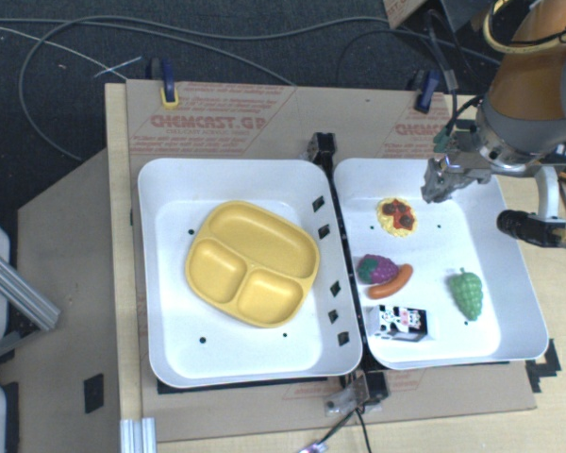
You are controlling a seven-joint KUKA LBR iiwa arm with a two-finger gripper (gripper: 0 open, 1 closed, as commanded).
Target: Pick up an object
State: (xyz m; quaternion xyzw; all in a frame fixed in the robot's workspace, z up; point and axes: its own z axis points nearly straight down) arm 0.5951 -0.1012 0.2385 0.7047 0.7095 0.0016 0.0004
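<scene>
The grey gripper (437,185) hangs over the far part of the right-hand shallow white bin (509,281), just beside the small round yellow toy topped with red and dark bits (396,216), which is the nearest thing it could take; whether it is spread or closed I cannot tell, and nothing shows held in it. The likeliest slip, as I judge it, is a descent that lands beside the low, flat round toy instead of around it, so the grasp closes on air or skids the toy across the smooth bin floor. The purple grape-like toy (377,269) and the orange sausage-shaped toy (392,282) lie touching, so a try at either could nudge or drag the other. The green leafy plastic toy (467,293) sits apart, and the small black-and-white printed box (402,322) lies near the bin's front wall, where a closing grip might strike the rim. By count: two bins on the counter, five small toys in the right one, and one yellow three-compartment plastic tray (252,263) in the left-hand white bin (165,253).
</scene>
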